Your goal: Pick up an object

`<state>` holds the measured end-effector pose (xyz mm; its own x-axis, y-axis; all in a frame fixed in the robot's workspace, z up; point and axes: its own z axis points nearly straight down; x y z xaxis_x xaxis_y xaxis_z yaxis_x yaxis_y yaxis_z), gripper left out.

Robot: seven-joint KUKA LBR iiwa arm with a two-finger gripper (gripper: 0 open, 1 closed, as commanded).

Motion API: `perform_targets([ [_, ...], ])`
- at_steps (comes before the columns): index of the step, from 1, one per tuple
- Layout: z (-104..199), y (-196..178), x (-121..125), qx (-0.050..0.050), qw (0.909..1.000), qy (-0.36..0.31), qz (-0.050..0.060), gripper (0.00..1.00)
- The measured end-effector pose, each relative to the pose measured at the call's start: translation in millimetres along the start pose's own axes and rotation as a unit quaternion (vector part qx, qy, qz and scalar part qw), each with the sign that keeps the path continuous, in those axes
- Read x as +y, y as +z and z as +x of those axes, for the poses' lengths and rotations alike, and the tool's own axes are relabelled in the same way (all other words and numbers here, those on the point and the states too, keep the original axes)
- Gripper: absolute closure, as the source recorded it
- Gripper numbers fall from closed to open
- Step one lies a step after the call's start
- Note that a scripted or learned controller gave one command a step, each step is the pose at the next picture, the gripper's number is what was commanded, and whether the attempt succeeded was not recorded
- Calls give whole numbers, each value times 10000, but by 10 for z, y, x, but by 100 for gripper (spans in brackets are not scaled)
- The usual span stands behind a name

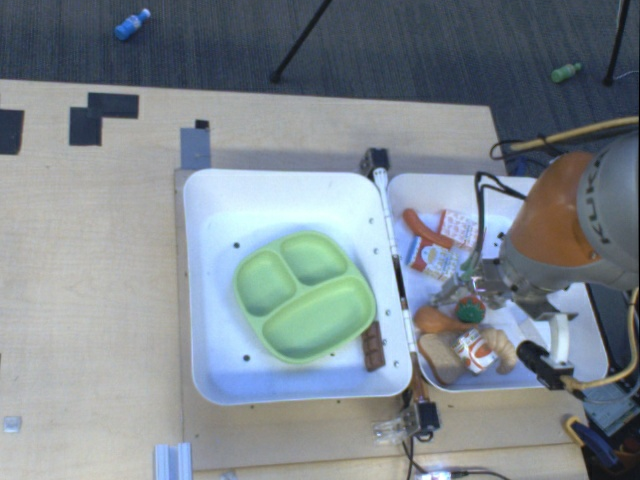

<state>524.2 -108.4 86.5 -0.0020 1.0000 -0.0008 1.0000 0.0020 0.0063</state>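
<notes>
my claw [470,290] is low in the right bin [598,353], among the toy food. i cannot tell how it is set, and nothing shows clearly held in it. a green and red ball [469,311] lies just under it, touching or nearly so. an orange piece [436,319], a bread slice [440,356] and a sausage [428,232] lie near. the green plate [304,295] sits in the left bin [215,268].

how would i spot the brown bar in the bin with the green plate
Start at the left white bin, the one with the green divided plate. Follow the plate's lower right edge toward the divider between the bins. The small dark brown bar lies there on the bin floor against the plate's rim, the only dark thing beside that plate.
</notes>
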Motion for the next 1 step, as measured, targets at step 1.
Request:
perform_targets([
  [1,3,-117,23,-1,10000,-9,-29,100],
])
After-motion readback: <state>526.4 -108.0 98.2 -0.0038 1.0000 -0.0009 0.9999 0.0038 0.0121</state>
